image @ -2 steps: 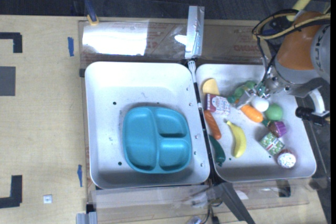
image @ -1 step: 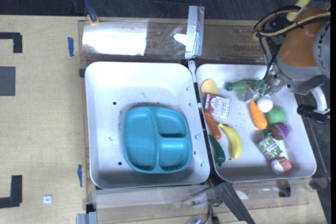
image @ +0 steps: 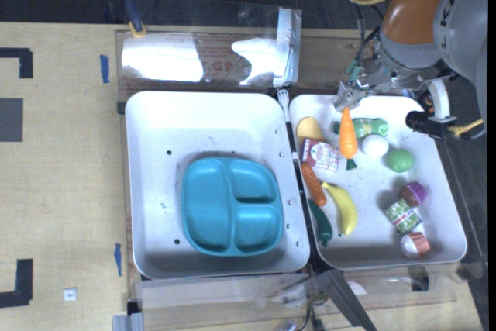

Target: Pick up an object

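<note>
Two fingers of the gripper point down over the back left corner of the right bin, closed on the top end of a carrot. Carrot hangs upright from them, orange body down, dark green stub at its lower tip, seen just above the bin floor. Whether that tip touches anything I cannot tell.

Arm comes in from the right, grey with the orange band over the wrist; yellow and black cables loop above it.

Around the carrot, all in the right bin: yellow round fruit to its left by the wall, white-and-red packet below that, green can and white egg just to its right, green lime further right. Lower down: second carrot along the left wall, banana, dark green vegetable. Right side: purple item, small labelled can, red-and-white jar.

Left bin holds one teal divided tray, near its middle. Clear plastic sheet lies behind that bin.
</note>
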